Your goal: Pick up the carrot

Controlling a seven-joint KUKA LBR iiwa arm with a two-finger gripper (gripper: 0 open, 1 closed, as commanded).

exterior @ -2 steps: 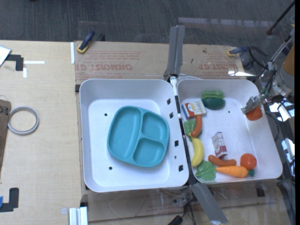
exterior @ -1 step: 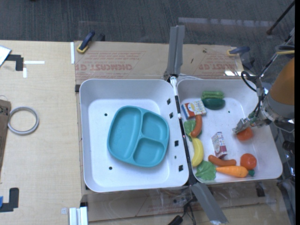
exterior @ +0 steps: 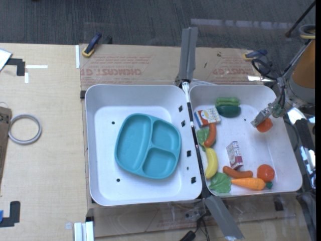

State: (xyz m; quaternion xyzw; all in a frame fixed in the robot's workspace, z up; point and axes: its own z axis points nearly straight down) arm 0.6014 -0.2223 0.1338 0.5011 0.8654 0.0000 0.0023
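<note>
Camera view shows you one tapered orange plastic carrot [exterior: 248, 183] lying flat, green-tipped. You cannot tell the metal two-finger gripper [exterior: 263, 117]'s state; possibly one small orange-red piece [exterior: 265, 125] sits beneath it.

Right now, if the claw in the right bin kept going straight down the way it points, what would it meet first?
Most likely the small orange-red item right at the claw tips, then the right bin floor. Depth is hard to judge; the carrot lies well off that line.

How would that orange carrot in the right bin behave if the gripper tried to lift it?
The carrot looks like smooth, glossy toy plastic, so it is probably stiff and light, and may be slippery. Its rounded, tapering shape suggests it could roll or slide from a pinch. It lies close to a tomato and a sausage, so a push would likely nudge them.
</note>
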